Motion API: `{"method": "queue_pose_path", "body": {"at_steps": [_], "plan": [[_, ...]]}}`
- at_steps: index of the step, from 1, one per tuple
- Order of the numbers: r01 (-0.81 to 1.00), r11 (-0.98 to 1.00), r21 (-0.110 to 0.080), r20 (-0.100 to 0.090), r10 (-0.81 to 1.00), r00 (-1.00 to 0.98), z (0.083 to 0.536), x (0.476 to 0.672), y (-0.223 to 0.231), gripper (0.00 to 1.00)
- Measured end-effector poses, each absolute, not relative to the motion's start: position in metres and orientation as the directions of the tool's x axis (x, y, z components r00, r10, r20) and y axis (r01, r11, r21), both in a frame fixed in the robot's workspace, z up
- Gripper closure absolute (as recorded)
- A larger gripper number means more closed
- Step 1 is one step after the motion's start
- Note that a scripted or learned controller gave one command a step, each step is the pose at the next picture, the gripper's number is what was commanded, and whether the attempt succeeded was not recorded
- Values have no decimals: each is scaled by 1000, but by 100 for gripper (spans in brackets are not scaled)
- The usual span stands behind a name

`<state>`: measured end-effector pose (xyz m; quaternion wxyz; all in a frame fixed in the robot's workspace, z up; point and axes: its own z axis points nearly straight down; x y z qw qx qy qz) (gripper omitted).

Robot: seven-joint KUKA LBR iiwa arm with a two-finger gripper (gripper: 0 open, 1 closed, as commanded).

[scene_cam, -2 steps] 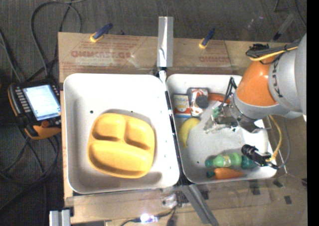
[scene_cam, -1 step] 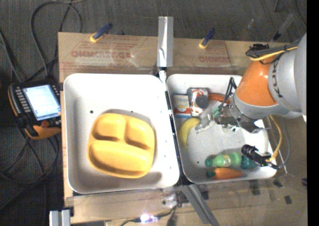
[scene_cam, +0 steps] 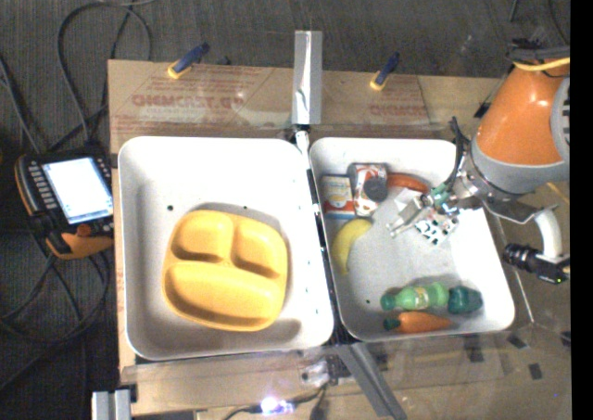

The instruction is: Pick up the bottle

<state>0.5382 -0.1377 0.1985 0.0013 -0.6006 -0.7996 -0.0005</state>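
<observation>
Brown cardboard worktop (scene_cam: 213,98) on dark carpet floor (scene_cam: 56,316), green bottle (scene_cam: 431,298) in right white bin (scene_cam: 491,302), claw (scene_cam: 419,216) wide, holding nothing

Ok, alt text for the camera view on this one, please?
The gripper hangs over the right bin, apart from the green bottle lying near the front wall beside a carrot. A banana and a carton lie further back; the left bin holds a yellow divided tray.

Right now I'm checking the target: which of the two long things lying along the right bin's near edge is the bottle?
The green plastic bottle with the dark green cap, lying on its side. The orange carrot lies just below it, closer to the rim.
</observation>
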Motion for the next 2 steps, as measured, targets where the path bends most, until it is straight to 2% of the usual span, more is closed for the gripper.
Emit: {"method": "queue_pose_path", "body": {"at_steps": [1,2], "plan": [[948,318,-4,3,948,-318,136,493,-107,0],[944,331,8,-3,944,-331,89,486,-143,0]]}}
